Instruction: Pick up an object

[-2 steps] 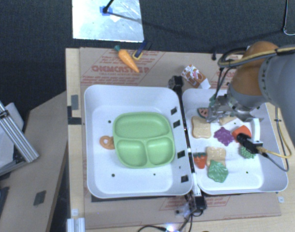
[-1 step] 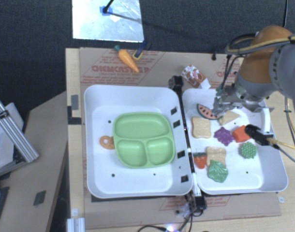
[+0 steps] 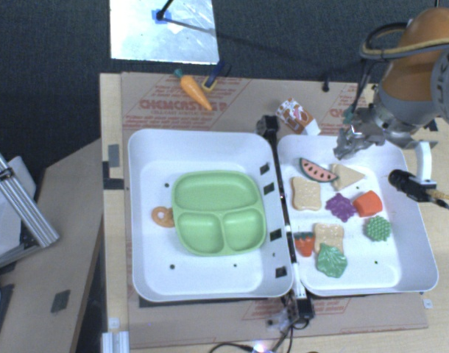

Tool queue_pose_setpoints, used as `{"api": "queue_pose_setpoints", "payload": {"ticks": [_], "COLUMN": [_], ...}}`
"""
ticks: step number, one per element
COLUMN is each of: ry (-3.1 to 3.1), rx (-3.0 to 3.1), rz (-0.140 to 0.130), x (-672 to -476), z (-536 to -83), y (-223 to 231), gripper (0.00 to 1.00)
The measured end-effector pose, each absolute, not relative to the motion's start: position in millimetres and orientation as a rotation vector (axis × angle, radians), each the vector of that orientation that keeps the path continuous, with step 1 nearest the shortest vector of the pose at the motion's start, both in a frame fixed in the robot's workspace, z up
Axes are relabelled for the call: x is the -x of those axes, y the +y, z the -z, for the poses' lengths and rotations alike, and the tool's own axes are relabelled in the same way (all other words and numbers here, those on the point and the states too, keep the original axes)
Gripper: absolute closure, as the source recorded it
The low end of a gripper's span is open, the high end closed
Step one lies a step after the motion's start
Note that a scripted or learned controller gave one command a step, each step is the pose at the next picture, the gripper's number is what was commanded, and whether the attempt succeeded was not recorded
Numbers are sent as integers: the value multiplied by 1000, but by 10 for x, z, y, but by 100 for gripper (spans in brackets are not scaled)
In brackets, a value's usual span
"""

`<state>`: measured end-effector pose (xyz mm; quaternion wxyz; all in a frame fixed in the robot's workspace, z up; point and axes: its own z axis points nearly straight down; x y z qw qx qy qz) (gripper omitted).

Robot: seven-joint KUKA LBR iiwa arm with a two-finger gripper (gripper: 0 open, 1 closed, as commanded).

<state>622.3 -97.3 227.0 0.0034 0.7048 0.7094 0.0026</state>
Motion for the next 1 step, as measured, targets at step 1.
{"api": "queue_pose_setpoints", "payload": {"ticks": [1], "ry": [2226], "rx": [-2212], "rz": [-3], "x": [-6232], "z": [-2250], "y": [-971], "gripper": [100]}}
